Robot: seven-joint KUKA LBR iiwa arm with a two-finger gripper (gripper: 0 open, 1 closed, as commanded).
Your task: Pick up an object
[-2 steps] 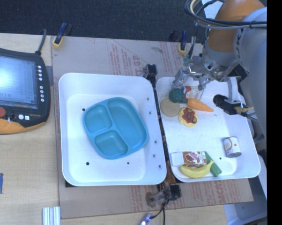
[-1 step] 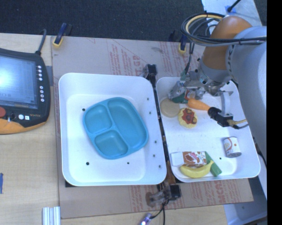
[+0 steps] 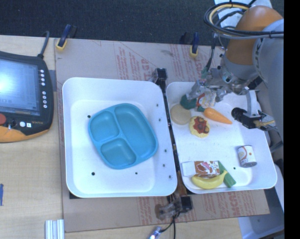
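Observation:
My gripper [image 3: 204, 96] hangs low over the far left part of the right bin [image 3: 262, 180], reaching in from the right. Right under it is a small red and white item [image 3: 208, 102], and a green object [image 3: 187, 103] touches its left side. An orange carrot [image 3: 218, 116] lies just in front of the gripper. A tan round disc [image 3: 180, 114] and a small yellow tart with red topping [image 3: 200, 126] sit nearby. Toward the front of the bin are a small can [image 3: 246, 156], a printed packet [image 3: 205, 168], a banana [image 3: 209, 182] and a green piece [image 3: 229, 179].
The left bin [image 3: 77, 178] holds a blue divided plate [image 3: 122, 135]. A tablet-like pendant [image 3: 18, 96] lies on the bench at the far left. Clamps [image 3: 63, 38] hold the cardboard sheet at the back edge.

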